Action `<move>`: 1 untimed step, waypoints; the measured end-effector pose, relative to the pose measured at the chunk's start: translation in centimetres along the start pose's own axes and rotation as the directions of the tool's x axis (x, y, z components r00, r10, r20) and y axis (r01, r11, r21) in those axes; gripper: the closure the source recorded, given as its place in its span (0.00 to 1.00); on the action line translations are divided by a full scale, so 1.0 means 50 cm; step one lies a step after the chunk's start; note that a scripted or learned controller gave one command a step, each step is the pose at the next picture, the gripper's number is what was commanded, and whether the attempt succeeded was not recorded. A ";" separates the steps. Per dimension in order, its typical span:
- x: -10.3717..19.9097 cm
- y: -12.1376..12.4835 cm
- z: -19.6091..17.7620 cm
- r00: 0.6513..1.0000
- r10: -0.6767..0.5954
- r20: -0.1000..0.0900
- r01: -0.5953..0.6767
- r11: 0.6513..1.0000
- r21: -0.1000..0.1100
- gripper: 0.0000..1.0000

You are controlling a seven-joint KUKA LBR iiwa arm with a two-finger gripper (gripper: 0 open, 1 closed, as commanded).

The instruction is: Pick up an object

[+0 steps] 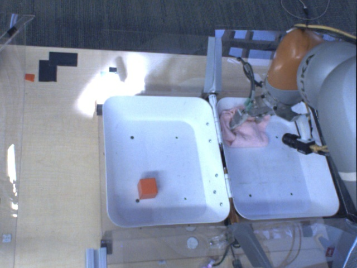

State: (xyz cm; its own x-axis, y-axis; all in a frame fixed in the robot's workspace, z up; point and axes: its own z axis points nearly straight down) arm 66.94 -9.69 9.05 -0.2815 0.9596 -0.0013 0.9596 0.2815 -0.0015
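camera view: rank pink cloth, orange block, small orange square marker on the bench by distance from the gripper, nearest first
1. Pink cloth: right bin, far left corner, directly at the gripper.
2. Orange block: left bin, near side, well left of the gripper.
3. Small orange square marker: on the bench at the far left, past the left bin, farthest away.

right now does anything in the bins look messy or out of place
Only the pink cloth: it lies bunched in a crumpled heap at the far left corner of the right bin, with the hand over it. The orange block sits squarely in the left bin.
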 end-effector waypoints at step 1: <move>0.002 0.008 -0.029 1.000 -0.005 0.003 0.005 1.000 -0.014 1.00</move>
State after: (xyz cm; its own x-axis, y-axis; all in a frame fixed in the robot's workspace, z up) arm 67.30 -9.47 10.48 -0.2865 0.9581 -0.0046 0.9580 0.2866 0.0121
